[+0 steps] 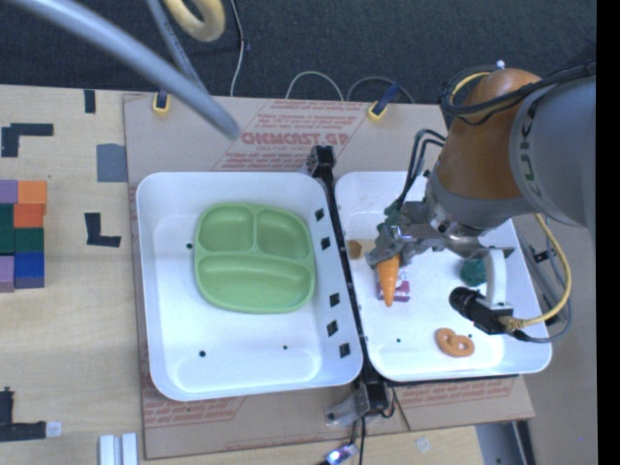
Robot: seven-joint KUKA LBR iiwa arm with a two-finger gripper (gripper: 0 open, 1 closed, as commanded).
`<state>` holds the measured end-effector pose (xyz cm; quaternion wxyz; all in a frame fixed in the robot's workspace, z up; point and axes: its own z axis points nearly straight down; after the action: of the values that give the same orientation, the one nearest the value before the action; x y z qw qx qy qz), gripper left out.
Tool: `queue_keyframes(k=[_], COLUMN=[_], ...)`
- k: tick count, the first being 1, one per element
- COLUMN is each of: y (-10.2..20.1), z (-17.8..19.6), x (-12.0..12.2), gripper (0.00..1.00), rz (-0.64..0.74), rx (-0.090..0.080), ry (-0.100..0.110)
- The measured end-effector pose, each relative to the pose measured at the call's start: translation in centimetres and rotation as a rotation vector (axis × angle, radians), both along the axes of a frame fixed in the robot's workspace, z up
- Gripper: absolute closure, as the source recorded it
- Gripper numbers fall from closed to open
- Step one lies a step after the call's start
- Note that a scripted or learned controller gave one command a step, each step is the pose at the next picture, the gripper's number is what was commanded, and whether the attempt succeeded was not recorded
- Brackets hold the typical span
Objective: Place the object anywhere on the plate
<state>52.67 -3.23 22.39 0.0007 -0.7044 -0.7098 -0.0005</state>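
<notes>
Overhead, at a slant, two shallow white bins sit side by side on a cardboard-covered tabletop [281,134]. The left bin [165,356] holds a green plate [256,258] with three compartments, lying flat near the bin's middle with nothing on it. The right bin [523,352] holds several small items: an orange toy carrot [387,279], a small pink-and-white piece [401,290] touching the carrot's lower end, a tiny brown piece [355,249] near the divider between the bins, a teal lump [473,271] further right, and a tan pretzel-shaped piece [453,342] near the front edge.

The grey arm [552,153] with its orange band reaches in from the right. Its pincer [391,256] hangs low over the right bin, directly above the carrot's thick upper end. The fingers appear to sit around that end, but the wrist shades them, so whether they are spread or pinching cannot be told.

Judging from this, the work is at the grasping step: the carrot seems to be the chosen object and it has not left the right bin. The next move calls for a firm pinch on the carrot's top, a lift high enough to clear the divider's black clips, then travel leftward to the plate and a release over any compartment. The pink-and-white piece could be dragged along.
</notes>
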Motion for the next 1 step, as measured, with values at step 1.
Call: queue_keyframes(k=[1], y=[5.88], z=[-0.89], x=[0.22], gripper=[1.0], rz=[0.0], rx=[0.0], ry=[0.003])
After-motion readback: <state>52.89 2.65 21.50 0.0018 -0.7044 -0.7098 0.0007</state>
